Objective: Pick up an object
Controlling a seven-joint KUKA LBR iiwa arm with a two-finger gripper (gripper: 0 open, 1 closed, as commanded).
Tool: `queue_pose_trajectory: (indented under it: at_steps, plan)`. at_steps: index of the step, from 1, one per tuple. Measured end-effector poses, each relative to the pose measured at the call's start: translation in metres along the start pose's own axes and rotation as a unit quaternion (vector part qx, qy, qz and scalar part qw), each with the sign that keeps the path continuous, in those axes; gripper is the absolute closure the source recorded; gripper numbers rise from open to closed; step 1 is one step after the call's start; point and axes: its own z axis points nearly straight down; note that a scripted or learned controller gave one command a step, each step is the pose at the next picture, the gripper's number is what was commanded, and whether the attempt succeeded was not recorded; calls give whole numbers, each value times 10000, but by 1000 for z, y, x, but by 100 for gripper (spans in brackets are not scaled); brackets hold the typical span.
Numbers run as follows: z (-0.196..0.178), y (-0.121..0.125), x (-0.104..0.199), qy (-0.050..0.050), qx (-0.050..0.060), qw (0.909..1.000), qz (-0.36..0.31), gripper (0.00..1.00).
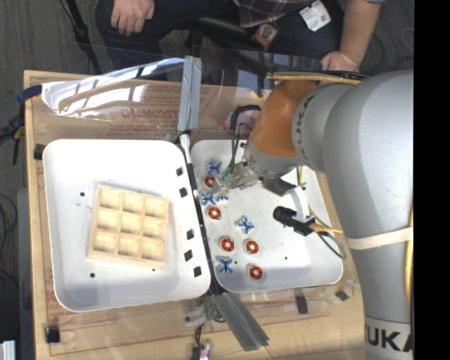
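Your hand (pixel 228 180) sits low at ten o'clock in the right bin (pixel 320 264), among the blue crosses (pixel 245 225) and red discs (pixel 251 247) scattered from its centre toward seven o'clock. You cannot tell whether it is open or closed. The left bin (pixel 63 162) holds a wooden grid tray (pixel 129 226).

White capital letters reading "KUKA" run across the dark base of the big grey robot arm (pixel 389 341), down at the lower right corner, and the last letter is partly cut by the edge. Faint reddish print sits on the clear plastic sheet (pixel 151 111) behind the bins, too washed out to read. A white badge (pixel 314 14) at the top carries marks too small to make out.
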Motion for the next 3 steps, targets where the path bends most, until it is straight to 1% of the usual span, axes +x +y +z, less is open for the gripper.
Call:
queue_pose_trajectory:
  at_steps: [1, 2, 3]
  plan:
    - [-1, 0, -1, -13, 1, 10000, 5, 0]
    - [9, 33, -11, -66, 29, 9999, -153, 0]
    - [-1, 37, -6, -27, 5, 9998, -193, 100]
